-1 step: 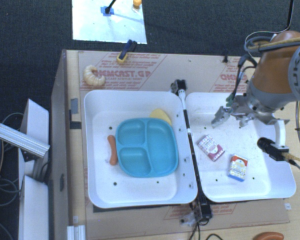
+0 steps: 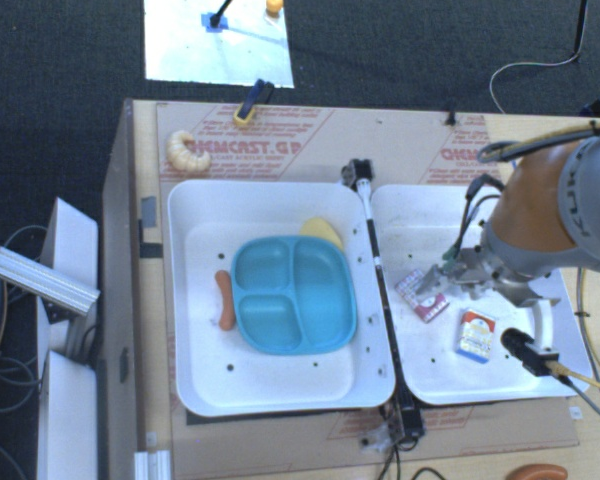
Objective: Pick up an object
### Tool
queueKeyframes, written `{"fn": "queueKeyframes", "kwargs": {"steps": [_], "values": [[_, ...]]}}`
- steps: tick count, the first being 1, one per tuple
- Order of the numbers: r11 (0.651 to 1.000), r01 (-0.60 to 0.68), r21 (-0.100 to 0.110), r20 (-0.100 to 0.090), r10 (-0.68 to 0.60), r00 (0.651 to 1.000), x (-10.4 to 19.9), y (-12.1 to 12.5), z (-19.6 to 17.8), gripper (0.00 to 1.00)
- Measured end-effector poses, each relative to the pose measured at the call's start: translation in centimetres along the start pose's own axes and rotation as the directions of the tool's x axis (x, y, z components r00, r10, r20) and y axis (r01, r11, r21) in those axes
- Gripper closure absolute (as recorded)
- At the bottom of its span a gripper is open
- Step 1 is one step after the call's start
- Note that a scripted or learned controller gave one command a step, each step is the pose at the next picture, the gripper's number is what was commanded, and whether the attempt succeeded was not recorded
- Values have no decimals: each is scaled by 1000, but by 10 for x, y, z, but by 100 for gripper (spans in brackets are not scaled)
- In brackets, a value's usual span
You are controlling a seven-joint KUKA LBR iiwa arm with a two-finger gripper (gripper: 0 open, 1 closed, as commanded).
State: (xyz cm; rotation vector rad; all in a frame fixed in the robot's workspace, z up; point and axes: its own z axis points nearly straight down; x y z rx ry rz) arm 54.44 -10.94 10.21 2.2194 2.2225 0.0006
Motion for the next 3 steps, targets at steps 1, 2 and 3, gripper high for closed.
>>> {"fn": "queueKeyframes", "kwargs": {"steps": [1, 2, 3], "values": [[1000, 0, -4, 0, 0, 1000, 0, 1, -11, 100], [1000, 1, -4, -1, -1, 1000, 0, 1, -11, 0], [1000, 2, -8, -4, -2, 1000, -30, 31, 12, 0]]}}
